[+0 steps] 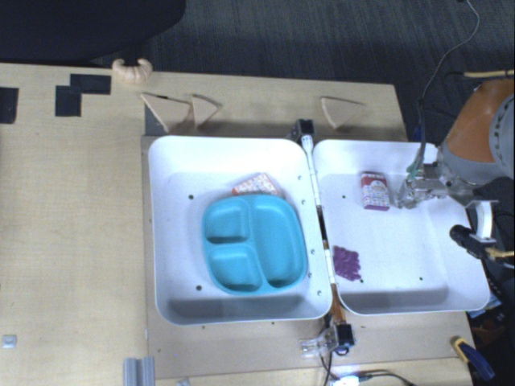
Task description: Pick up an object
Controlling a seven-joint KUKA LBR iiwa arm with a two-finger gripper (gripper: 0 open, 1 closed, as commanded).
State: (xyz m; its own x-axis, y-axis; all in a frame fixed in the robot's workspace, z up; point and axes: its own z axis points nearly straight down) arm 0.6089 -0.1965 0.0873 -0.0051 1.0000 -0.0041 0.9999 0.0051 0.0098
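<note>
A small red and white packet (374, 190) lies in the right bin (418, 292), toward its far side. My gripper (405, 194) hangs just to the right of the packet, close to it. A purple object (347, 263) rests lower in the same bin near its left wall. In the left bin (173, 240) a blue sectioned plate (253, 243) fills the middle. A patterned red and white item (257, 185) pokes out from behind the plate's far edge.
The arm's grey body and orange band (475, 131) reach in over the right bin's right rim. A black divider strip (315, 207) runs between the bins. Cables and clips (334, 340) lie at the bench's front edge.
</note>
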